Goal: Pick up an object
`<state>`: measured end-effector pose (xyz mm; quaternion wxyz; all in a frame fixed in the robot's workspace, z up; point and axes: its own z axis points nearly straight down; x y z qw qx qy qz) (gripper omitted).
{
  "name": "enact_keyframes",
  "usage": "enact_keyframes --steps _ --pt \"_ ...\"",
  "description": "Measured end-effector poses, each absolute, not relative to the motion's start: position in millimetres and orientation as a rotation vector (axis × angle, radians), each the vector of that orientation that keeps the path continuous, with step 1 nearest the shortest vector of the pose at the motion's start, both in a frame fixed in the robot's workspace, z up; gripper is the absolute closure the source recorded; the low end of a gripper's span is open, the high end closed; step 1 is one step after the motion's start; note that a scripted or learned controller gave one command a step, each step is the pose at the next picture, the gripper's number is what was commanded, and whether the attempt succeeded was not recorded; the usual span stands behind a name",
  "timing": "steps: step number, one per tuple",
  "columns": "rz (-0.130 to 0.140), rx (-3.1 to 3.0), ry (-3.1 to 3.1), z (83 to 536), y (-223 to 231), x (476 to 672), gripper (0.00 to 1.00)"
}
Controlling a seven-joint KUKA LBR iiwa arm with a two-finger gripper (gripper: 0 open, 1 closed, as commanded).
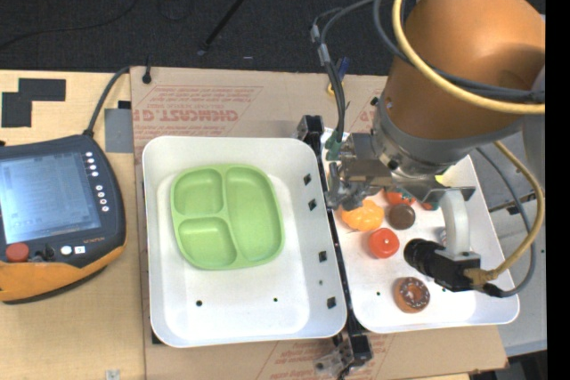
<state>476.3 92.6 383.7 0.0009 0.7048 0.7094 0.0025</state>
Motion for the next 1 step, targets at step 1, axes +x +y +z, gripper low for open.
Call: enact_keyframes --steps 1 --pt "0.011 2.22 2.212 485.5 34.0 476.4 1.0"
